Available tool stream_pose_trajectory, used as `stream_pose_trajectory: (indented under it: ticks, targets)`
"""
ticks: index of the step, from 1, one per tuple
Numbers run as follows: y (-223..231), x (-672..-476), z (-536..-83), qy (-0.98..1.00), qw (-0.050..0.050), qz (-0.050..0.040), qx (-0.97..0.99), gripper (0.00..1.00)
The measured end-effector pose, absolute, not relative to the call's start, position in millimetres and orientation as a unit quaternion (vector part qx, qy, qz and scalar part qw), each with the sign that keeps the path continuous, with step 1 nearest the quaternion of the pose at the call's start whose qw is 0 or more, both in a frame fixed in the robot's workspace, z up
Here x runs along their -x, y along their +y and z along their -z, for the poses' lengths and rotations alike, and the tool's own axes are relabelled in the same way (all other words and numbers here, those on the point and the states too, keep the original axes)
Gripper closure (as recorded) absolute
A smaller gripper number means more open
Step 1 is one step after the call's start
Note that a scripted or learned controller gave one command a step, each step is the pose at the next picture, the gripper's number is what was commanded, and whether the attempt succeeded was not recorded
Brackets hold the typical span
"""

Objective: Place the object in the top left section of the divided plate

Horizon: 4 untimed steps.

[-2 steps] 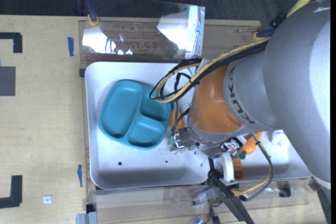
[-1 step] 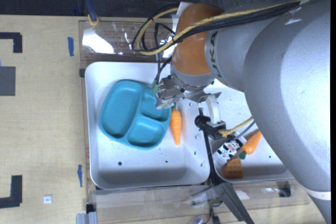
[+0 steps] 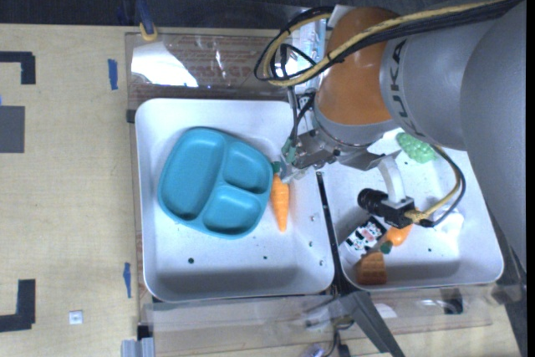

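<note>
We note a pale wood table (image 3: 58, 205) filling the left of the frame, with black angular marks at its far left edge and short blue tape strips (image 3: 112, 73) near the bins. Two shallow white bins sit on it side by side: the left bin (image 3: 167, 263) at centre frame, the right bin (image 3: 468, 259) at lower right, their inner walls touching. A clear plastic sheet (image 3: 209, 63) lies above the left bin.

Right bin (image 3: 481, 259) — green item (image 3: 415, 148), black-white toy (image 3: 363, 238), brown block (image 3: 372, 267).
</note>
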<state>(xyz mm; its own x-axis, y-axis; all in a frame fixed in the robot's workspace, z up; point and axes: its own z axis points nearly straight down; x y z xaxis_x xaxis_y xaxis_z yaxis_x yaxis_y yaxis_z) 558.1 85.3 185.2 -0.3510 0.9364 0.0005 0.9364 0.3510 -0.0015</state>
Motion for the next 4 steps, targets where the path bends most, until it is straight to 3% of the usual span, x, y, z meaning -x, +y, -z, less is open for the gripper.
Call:
stream_pose_trajectory:
  ticks: [1, 2, 3, 4]
  targets:
    - [60, -513.1, -184, -0.815, 0.001, -0.0006, 0.58, 1.0]
    - [68, -616.2, -222, -0.83, -0.001, 0.001, 0.557, 1.0]
    - [36, -631.3, -220, -0.831, -0.002, 0.0006, 0.557, 1.0]
    - [-14, -556.1, -236, -0.796, 0.0, -0.0001, 0.605, 1.0]
